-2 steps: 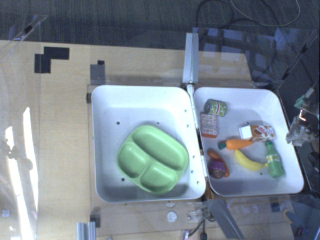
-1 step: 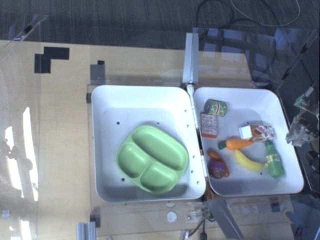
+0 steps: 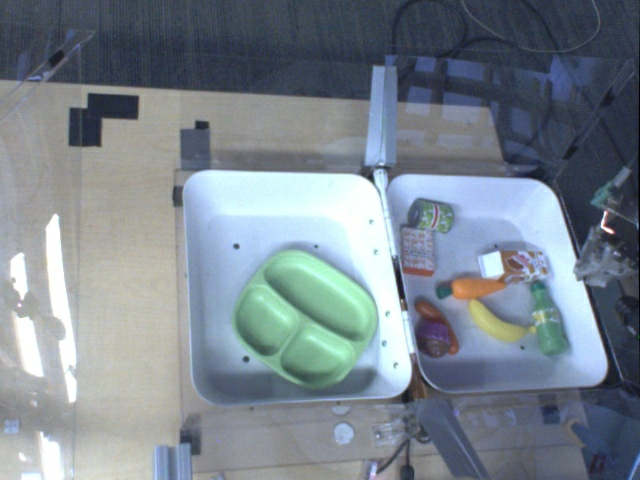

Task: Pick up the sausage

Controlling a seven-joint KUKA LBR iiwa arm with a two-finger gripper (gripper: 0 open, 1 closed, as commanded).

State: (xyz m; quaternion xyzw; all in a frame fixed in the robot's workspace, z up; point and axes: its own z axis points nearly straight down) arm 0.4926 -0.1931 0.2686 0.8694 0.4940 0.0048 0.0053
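1. Gripper (image 3: 603, 240) sits at the right rim of the right bin (image 3: 560, 208), a blurred shape at the edge of the camera view. I cannot tell whether it is open or shut, and nothing can be seen in its hold.
2. Closest to it, a green bottle (image 3: 548, 324) lies by the bin's right wall, with a white and orange packet (image 3: 516, 264) just above it.
3. Next come a yellow banana (image 3: 499, 324) and an orange carrot (image 3: 478, 288), which lies just beside the packet.
4. Across the bin, near the divider wall, lies what I take for the sausage (image 3: 430, 311): a small brown-red piece touching a rounder purple item (image 3: 439, 339).
5. Beyond it along that wall are a red carton (image 3: 418, 250) and a green can (image 3: 431, 215).
6. Farthest off, the left bin (image 3: 200, 268) holds a green divided plate (image 3: 305, 316).
7. Risks, as I judge them:
   - The reach crosses the whole bin, so a low approach could knock the bottle, banana or carrot.
   - The sausage touches the purple item, so a closing grasp may catch that instead, or catch both.
   - It lies close to the divider wall, so a descent slightly off could strike the rim.
   - It is small and rounded, so it may roll out of a grasp that is off its middle.
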